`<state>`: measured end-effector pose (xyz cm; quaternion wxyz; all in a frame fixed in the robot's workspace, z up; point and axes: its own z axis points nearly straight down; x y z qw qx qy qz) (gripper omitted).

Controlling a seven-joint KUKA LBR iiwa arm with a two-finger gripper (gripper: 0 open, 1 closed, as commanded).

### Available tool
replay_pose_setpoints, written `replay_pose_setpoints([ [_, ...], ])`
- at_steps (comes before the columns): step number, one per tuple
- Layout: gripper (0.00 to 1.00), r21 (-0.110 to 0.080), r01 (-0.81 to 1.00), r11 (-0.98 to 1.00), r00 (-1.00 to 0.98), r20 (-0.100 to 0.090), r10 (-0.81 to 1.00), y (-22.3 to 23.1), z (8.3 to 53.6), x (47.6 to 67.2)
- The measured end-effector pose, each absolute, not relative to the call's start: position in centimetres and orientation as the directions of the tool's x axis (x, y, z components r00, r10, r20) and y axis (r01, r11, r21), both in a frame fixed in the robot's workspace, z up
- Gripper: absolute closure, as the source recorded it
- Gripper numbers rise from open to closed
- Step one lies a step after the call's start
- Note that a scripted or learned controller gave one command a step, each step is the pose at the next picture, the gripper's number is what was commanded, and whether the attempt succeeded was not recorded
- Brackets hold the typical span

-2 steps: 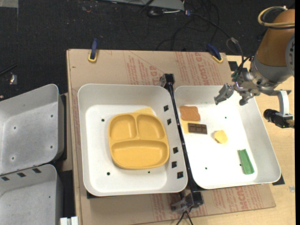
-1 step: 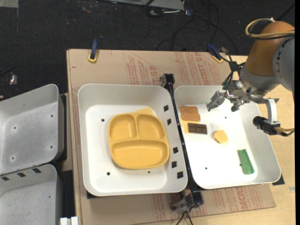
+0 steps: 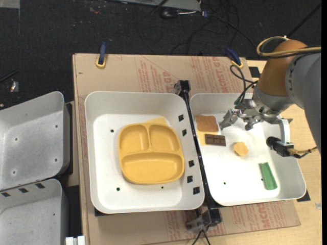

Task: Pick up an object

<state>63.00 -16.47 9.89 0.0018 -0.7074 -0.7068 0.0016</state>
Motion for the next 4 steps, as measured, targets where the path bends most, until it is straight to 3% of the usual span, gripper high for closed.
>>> replay_pose_setpoints([
  [1,0.0,-0.001,1.0,0.0,0.0,0.0,1.0,-16.4,9.2,63.0],
  [2,1.0,0.002,1.0,0.0,0.0,-0.001,1.0,-16.4,10.3,63.1],
  [4,1.0,0.007,1.0,0.002,-0.002,-0.002,1.0,-16.8,21.2,63.4],
])
